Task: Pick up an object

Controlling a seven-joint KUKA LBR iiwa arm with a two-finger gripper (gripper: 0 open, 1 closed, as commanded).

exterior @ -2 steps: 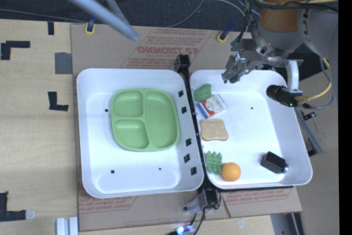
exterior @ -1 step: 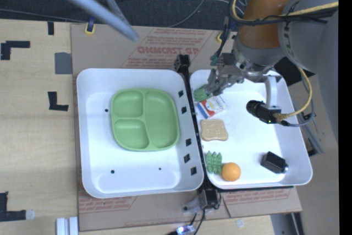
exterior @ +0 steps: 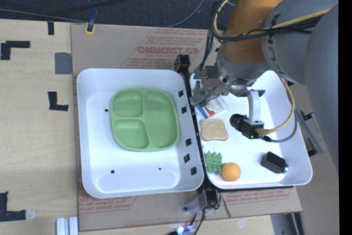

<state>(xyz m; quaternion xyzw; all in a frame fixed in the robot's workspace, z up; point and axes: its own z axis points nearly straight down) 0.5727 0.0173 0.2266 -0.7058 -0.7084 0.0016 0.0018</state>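
Two white bins side by side on bench. Nearest, along front of right-hand bin: green leafy toy, orange ball just beside it, black block apart toward corner. Behind these, bread slice. Farther back, red, white and blue packet by dividing wall, gripper low over it; opening impossible to tell, no hold visible. In left-hand bin, green divided plate.

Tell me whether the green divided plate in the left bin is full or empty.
Empty. The green plate lies flat in the left bin, and all three of its compartments show only bare green.
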